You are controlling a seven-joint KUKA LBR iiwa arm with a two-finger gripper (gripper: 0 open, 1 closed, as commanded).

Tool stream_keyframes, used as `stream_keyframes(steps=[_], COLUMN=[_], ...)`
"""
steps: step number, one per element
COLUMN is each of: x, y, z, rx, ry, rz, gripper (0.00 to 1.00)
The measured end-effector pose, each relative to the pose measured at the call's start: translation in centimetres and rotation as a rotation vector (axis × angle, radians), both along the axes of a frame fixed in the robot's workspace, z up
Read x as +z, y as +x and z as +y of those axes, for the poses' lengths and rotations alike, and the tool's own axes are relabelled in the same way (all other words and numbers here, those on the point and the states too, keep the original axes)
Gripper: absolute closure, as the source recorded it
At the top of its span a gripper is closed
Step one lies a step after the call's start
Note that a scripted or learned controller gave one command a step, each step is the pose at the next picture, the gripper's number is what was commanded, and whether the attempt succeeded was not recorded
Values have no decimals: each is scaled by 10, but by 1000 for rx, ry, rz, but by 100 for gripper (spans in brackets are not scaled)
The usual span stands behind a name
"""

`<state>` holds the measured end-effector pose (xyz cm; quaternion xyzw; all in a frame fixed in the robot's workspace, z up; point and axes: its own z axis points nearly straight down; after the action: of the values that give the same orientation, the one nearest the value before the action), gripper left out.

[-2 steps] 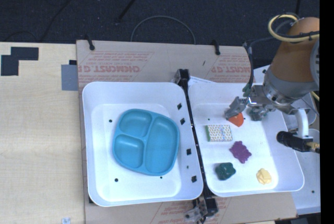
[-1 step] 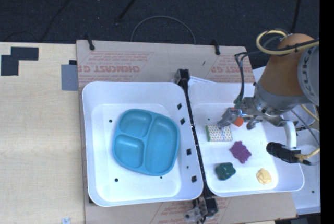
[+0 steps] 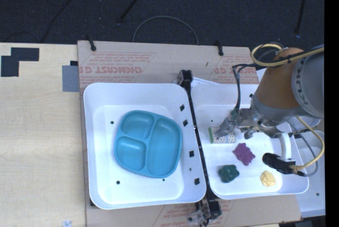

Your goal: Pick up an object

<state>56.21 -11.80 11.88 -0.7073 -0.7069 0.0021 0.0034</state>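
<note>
Camera view — pincer low in right bin, at speckled block near divider; fingers blurred, can't tell if spread or pinching. Nothing lifted yet, so grasp and raise left to do. Block lying flat, long axis approx. left-right across bin — purple piece just beside.

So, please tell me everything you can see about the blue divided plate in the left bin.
The blue divided plastic plate has a rounded-square shape with soft corners and three compartments: two small ones on its left side and one large one on its right. It looks like smooth, matte plastic. It lies flat and face up, slightly turned, near the middle of the left white bin. Nothing lies in it, and only the bin floor touches it.
</note>
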Motion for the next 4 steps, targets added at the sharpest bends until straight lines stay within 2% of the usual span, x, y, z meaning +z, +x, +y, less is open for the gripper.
stream_keyframes(steps=[1,2,4], x=[12,70,149], y=[0,-2,4], z=[-2,-12,-8], rx=[-5,-6,1], ry=[0,-2,-2], rz=[-2,-9,-9], gripper=[100,100,100])
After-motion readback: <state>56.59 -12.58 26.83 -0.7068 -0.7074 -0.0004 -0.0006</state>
